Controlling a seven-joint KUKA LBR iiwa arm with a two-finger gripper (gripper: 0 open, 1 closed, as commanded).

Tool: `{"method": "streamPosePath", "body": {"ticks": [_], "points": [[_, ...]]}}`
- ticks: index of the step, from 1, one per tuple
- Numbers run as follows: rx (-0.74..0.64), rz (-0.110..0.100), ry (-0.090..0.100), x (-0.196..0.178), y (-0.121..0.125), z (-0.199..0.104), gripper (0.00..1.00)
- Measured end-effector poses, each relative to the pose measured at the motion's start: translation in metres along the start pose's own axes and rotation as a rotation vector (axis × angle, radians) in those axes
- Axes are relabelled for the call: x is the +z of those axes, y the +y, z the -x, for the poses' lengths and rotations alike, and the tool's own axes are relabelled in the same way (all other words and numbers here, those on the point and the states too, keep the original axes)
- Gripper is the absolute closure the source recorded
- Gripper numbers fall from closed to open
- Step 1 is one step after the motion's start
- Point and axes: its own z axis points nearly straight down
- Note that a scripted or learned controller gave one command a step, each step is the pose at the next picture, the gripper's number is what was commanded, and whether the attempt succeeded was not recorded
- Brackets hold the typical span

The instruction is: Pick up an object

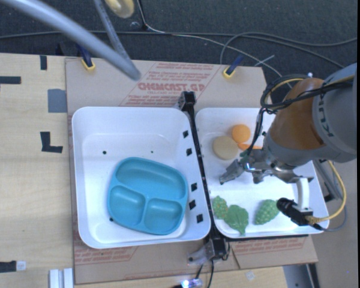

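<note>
Over the right bin (228, 116) now: grey arm (300, 125) in from that bin's right side, orange band bulking over its far right quarter. Gripper (231, 173) low near the bin's middle, tip aimed toward the bin's left wall. Open or closed? Cannot tell from up here; nothing seen held.

Loose things to pick from, all inside the right bin. Beige piece (224, 147) in the far left part, just beyond the gripper tip and apart from it; roundish, so no clear long axis, no clear heading. Orange ball (240, 132) just beyond the beige piece, toward the bin's far wall, its right edge cut off behind the arm and a cable.

Along the bin's near wall, three green pieces in a row. Small one (219, 207) closest to the left wall. Leafy one (237, 218) touching it or nearly so, long axis slanting toward the near wall. Knobbly one (266, 212) further right, oval, tilted up toward the arm, beside a black fitting (290, 209).

Bin's right wall mostly hidden under the arm. Green shapes too small and soft to name.
</note>
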Motion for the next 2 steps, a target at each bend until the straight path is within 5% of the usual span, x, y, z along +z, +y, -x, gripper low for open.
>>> {"method": "streamPosePath", "body": {"ticks": [1, 2], "points": [[0.000, 0.008, -0.002, 0.052, 0.000, 0.000, 0.00], [-0.001, 0.009, -0.002, 0.039, 0.001, 0.000, 1.00]]}}
